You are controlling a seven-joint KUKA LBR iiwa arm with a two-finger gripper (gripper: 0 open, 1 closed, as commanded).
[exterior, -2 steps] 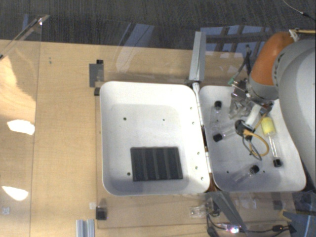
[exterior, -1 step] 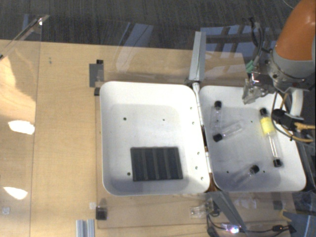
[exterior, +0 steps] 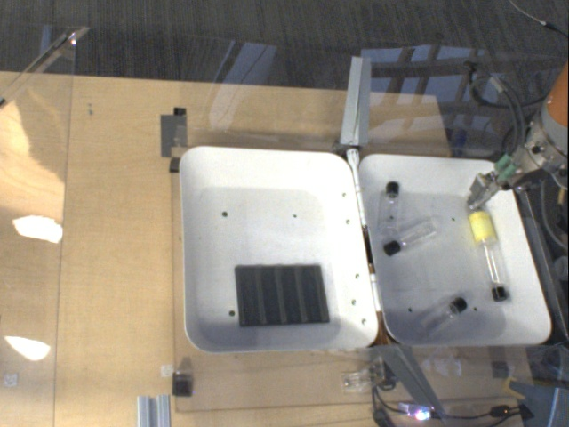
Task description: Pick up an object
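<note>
**Clear tube with yellow fill, right bin, just below the pincer**

Clear tube with yellow fill (exterior: pixel 484 238): lies in the right bin (exterior: pixel 533 323), at right of centre of the frame, near that bin's right wall. Long axis runs nearly up and down the picture. Yellow section at its upper end, black cap at its lower end.

Gripper (exterior: pixel 481 195): enters at the upper right of the frame on the grey arm, with green parts near the wrist. Tip sits just above the tube's yellow end, close to it; whether they touch cannot be told. Whether the pincer is apart or together cannot be told.

Other contents, right bin: three clear black-capped vials, one upright-lying at upper left (exterior: pixel 391 198), one slanted near the middle (exterior: pixel 409 237), one at the lower centre (exterior: pixel 444 312).

Left bin (exterior: pixel 267 172): white, shallow, touching the right bin along the centre line. Holds a dark ribbed block (exterior: pixel 281 294) in its lower half.

Surface: pale wooden bench (exterior: pixel 98 265) with bright light patches at far left. Dark carpet-like floor (exterior: pixel 222 7) across the top of the frame. Cables at upper right.
</note>
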